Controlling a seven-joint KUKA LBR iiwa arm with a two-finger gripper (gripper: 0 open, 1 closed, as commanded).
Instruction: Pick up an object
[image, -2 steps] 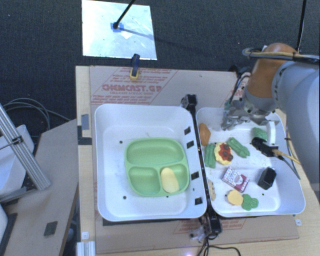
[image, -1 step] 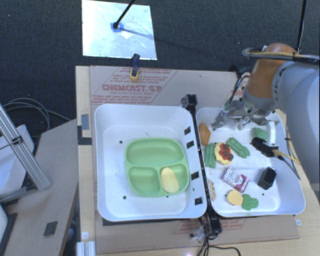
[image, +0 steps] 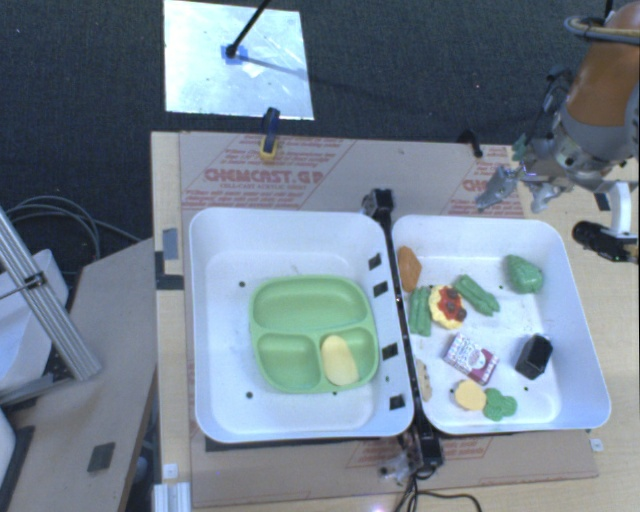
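Above the right bin's (image: 575, 300) far edge, the gripper (image: 515, 188) hovers with fingers spread, empty; crowded toys like the green pepper (image: 524, 273) risk a glancing miss.

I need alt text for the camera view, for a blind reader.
The pincer hovers above the back edge of the right bin, which holds small toy foods; the left bin holds a green divided tray with a yellow piece.
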